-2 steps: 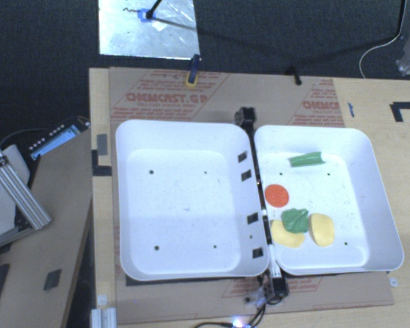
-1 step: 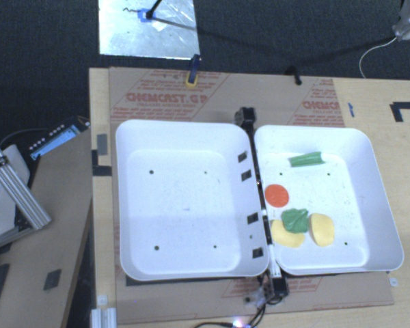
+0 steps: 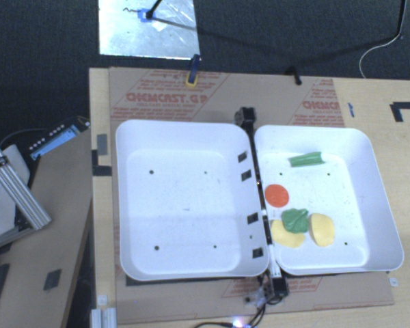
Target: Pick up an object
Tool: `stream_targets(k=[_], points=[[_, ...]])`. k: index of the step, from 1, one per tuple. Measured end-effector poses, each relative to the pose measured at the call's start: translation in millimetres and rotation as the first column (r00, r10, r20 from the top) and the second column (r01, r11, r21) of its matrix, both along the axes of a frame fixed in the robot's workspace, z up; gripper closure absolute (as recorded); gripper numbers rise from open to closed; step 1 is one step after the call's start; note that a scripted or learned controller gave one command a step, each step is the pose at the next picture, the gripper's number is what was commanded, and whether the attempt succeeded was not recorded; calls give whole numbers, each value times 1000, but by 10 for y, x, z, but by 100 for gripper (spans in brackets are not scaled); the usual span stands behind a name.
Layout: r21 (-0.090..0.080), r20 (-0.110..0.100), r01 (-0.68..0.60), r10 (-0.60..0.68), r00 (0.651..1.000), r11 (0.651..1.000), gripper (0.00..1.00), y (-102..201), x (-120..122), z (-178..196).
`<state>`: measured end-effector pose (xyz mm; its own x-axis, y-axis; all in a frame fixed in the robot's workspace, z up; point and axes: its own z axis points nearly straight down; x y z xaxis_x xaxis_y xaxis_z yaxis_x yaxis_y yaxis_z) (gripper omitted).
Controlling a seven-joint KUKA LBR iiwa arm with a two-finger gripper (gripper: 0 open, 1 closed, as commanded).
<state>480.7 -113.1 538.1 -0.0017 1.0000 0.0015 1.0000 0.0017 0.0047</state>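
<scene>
**Pincer yet to commit; five candidates waited in the right bin**

Pincer opening and load could not be told at this moment, so nothing could be counted as held. The pickable things all lay in the right bin (image 3: 386, 203). A green bean-like piece (image 3: 305, 159) sat alone near the far wall, and an orange disc (image 3: 277, 195) lay close to the divider between the bins. A green leafy piece (image 3: 295, 219) was wedged between two yellow lumps, the left yellow lump (image 3: 285, 234) and the right yellow lump (image 3: 322, 229), and touched both. The left bin (image 3: 184, 183) held nothing to pick.

By my judgement the task stood at its start, with a target still to be chosen. The green bean-like piece looked the safest choice: it stood well apart from the others, with bare floor on both long sides, so closing across its narrow width should work. The disc looked flat and near the wall, hence awkward. The clustered three risked a nudged neighbour or a double catch, so a straight vertical descent seemed wise.
</scene>
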Motion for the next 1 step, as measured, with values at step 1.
stream_targets(k=[1], points=[[-5,-2,1,-1,1000,1000,100,-386,1020,-47]])
